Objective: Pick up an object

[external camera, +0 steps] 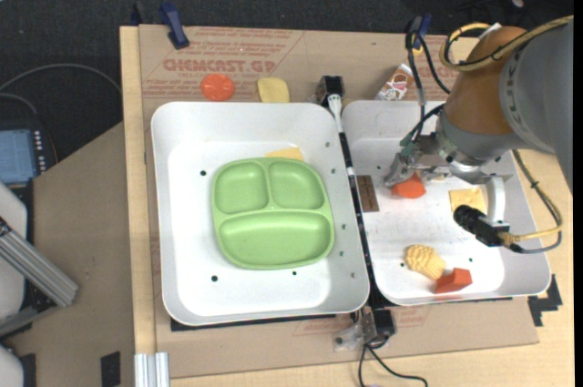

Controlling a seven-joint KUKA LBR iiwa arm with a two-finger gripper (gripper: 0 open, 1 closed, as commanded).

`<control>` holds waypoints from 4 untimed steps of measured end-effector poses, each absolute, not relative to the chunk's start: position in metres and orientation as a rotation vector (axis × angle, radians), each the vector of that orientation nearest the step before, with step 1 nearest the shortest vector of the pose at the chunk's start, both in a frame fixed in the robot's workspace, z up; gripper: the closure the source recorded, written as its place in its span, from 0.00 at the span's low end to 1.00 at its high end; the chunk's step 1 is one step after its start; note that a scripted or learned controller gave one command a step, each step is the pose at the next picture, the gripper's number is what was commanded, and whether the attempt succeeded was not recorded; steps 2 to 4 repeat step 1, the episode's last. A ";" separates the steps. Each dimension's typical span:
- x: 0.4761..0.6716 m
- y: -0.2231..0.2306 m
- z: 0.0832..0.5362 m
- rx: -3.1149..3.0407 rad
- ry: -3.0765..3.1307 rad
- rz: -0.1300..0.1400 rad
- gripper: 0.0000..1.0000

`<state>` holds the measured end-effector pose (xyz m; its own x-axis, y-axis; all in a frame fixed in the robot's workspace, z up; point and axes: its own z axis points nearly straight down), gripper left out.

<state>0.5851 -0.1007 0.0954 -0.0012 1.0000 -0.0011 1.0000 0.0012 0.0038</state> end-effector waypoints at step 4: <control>0.596 -0.009 0.191 2.206 2.229 0.018 1.00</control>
